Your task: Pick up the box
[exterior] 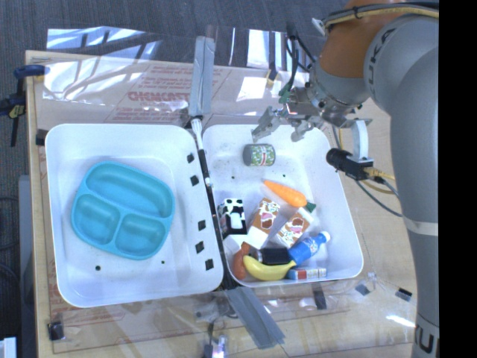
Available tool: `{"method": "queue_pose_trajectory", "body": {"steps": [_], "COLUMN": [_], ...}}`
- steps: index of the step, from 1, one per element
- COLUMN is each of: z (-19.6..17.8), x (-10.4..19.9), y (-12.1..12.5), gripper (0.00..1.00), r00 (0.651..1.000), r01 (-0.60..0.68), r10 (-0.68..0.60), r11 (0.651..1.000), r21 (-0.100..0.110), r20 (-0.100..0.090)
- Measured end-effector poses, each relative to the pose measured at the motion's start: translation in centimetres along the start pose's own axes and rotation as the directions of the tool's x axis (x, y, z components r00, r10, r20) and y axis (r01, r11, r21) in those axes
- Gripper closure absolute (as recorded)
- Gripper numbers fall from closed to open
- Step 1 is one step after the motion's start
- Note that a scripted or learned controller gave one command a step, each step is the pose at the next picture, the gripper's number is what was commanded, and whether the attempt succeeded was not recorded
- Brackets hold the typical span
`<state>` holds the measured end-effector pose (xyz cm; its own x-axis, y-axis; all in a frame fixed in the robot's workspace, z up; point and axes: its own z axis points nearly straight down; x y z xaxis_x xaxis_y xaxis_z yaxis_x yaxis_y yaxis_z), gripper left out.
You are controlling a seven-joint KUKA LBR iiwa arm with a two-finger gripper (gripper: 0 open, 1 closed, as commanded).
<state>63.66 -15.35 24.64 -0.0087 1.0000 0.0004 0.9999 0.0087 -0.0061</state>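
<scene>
The pincer (282, 124) hung spread apart and grasping nothing above the right bin's (344, 200) far edge, near a can (259, 154). The box (266, 216) lay well apart, beside a carrot (284, 192).

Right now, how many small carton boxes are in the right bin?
2. One carton box lies just below the carrot, and the second carton box lies beside it, next to the blue bottle. The items are piled closely, so another could be hidden underneath.
</scene>
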Motion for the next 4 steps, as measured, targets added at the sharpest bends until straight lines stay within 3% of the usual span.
{"method": "queue_pose_trajectory", "body": {"steps": [1,2,3,4], "z": [14.6,15.6,14.6,15.6], "x": [-1.8,-3.0,-2.0,-0.4], "y": [-7.7,-6.0,-6.4,-1.1], "gripper": [0.0,0.0,0.0,0.0], "r00": [0.996,0.993,0.975,0.99], "r01": [-0.085,-0.116,-0.222,-0.141], "r10": [0.085,0.116,0.222,0.141], "r11": [0.996,0.993,0.975,0.99], "r21": [-0.001,-0.003,-0.002,-0.002], "r20": [-0.001,0.0,0.0,-0.002]}}
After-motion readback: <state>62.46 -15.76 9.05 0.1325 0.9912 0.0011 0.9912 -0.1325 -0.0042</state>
